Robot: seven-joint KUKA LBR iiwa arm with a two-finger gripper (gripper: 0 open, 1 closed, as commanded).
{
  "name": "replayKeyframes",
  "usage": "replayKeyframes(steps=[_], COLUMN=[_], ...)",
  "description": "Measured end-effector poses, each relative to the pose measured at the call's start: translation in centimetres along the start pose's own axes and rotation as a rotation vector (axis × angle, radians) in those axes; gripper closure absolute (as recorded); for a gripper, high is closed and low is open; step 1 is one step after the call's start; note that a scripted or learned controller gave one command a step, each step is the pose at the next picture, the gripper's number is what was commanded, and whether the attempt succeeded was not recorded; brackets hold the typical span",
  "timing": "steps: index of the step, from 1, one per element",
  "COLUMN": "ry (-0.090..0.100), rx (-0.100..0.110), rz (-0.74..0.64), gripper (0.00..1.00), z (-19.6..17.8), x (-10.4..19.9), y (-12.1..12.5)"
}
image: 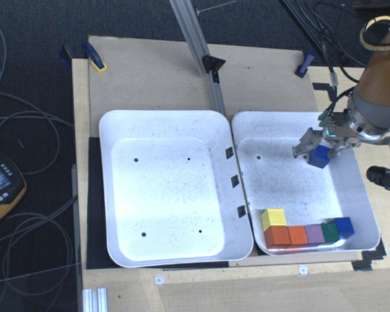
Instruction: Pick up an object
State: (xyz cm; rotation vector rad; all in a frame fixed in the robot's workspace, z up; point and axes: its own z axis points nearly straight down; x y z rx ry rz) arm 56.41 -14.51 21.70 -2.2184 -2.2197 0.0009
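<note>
My gripper (320,149) hangs over the upper right part of the right bin (299,125), reaching in from the right. A blue block (319,156) sits between its fingers, held above the bin floor. Along the bin's front wall lies a row of blocks: a yellow one (273,218), an orange-red one (277,236), an orange one (298,234), a purple one (314,233), a green one (330,231) and a blue one (343,225).
The left bin (162,187) stands beside the right one, joined by black clips (234,181). A metal pole (195,38) slants up from the bench behind the bins. Cables lie on the floor at left.
</note>
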Motion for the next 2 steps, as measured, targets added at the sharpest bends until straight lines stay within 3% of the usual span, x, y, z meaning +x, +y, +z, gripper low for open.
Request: replayKeyframes(steps=[1, 2], ry=[0.003, 0.001], rx=[0.007, -0.011], rz=[-0.004, -0.009], gripper=[0.00, 0.00], z=[6.7, 1.4], x=[5.2, 11.9], y=[-1.6, 3.2])
